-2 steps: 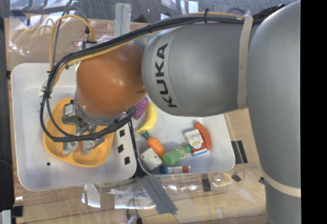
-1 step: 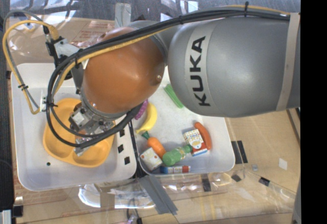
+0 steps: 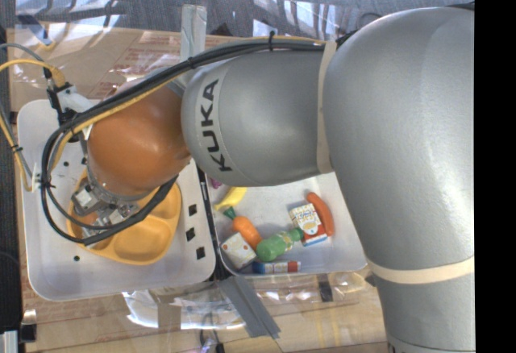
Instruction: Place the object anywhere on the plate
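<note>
In the camera view, the grey arm (image 3: 322, 101) is seen reaching in from the right and crossing over both white bins, so that much of the surface beneath is covered by it. Its orange band (image 3: 133, 142) hangs directly above the left bin (image 3: 36, 263), and the claw (image 3: 101, 206) is lowered over a yellow plate (image 3: 149, 242) that lies in that bin. The plate appears to be a divided one, with a ridge running between its compartments, and only its lower and right parts are left uncovered by the wrist. The arm is probably held there because the plate is the goal of the task.

Whether the claw is open, closed or gripping anything cannot be told, since it is masked by the wrist and the looped black cables (image 3: 52, 182). The object to be placed cannot be picked out with certainty; it may be hidden under the wrist.

In the right bin (image 3: 347, 259), well apart from the claw, a small group of toy foods is gathered: a carrot (image 3: 246, 230), a green piece (image 3: 278, 245), a small carton (image 3: 305, 218), a red sausage (image 3: 321, 213) and a yellow piece (image 3: 231, 197) near the divider. These are judged to be left as stock for picking.
</note>
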You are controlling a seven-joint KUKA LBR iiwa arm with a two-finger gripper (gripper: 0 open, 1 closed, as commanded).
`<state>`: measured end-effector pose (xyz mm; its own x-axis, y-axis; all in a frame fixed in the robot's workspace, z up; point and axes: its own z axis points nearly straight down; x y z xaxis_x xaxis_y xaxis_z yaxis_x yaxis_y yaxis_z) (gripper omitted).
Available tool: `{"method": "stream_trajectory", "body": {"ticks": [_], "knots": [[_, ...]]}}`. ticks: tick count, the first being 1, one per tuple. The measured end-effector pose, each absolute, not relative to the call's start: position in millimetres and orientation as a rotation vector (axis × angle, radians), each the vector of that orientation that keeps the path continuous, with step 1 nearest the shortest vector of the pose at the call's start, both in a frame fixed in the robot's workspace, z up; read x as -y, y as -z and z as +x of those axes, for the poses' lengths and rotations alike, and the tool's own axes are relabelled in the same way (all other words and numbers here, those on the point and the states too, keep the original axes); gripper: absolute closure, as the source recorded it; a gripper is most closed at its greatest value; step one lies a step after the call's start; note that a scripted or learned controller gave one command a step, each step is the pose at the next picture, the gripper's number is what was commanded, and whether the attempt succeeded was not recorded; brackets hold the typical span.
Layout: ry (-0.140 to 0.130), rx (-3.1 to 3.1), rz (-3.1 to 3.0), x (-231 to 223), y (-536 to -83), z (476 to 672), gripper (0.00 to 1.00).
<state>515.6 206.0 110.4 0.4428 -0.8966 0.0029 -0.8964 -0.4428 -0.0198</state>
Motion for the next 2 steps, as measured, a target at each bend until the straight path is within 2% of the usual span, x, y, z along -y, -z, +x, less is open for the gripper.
{"method": "stream_trajectory", "body": {"ticks": [1,2], "knots": [[-0.014,-1.206,-2.908,-218.0,-89.4,609.0,1.00],[0.004,-0.976,-2.983,-220.5,-199.6,490.2,1.00]]}}
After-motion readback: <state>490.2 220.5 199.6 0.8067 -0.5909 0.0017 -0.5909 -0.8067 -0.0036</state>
